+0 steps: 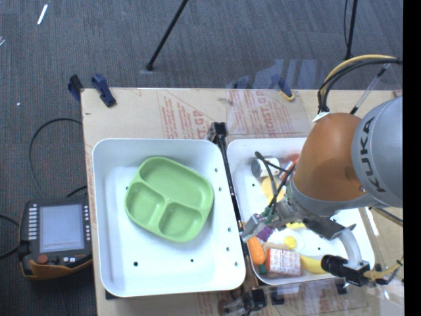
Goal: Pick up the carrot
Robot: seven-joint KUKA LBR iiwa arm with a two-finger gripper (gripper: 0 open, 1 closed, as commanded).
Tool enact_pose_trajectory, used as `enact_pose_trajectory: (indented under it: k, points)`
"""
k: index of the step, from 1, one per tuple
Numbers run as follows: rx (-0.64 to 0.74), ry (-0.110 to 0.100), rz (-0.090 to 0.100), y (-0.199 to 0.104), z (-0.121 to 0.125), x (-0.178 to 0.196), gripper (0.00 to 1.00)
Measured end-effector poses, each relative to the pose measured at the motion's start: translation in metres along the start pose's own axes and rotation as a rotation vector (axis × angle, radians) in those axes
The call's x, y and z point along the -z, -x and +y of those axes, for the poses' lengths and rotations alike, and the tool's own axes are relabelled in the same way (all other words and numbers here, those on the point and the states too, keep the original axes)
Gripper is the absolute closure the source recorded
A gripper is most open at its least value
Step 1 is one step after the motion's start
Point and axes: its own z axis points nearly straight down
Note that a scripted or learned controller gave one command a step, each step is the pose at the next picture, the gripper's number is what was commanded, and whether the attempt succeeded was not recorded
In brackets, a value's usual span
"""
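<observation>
The carrot (256,250) lies near the left front corner of the right bin (241,176), beside a labelled packet (283,262). The end effector (258,224) hangs just above it; its opening I cannot tell. The left bin (108,209) holds a green tray (170,198)

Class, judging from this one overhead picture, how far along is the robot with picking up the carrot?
Done: the arm is over the right bin, gripper low near its left wall. In hand: nothing visibly; the carrot lies in the bin just below the gripper. Left: grasp and lift it.
</observation>
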Motion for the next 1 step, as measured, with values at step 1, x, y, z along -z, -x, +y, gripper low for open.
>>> enact_pose_trajectory:
  k: [1]
  points:
    - [0.388,-0.002,0.000,-0.0496,0.0141,-0.0001,0.00]
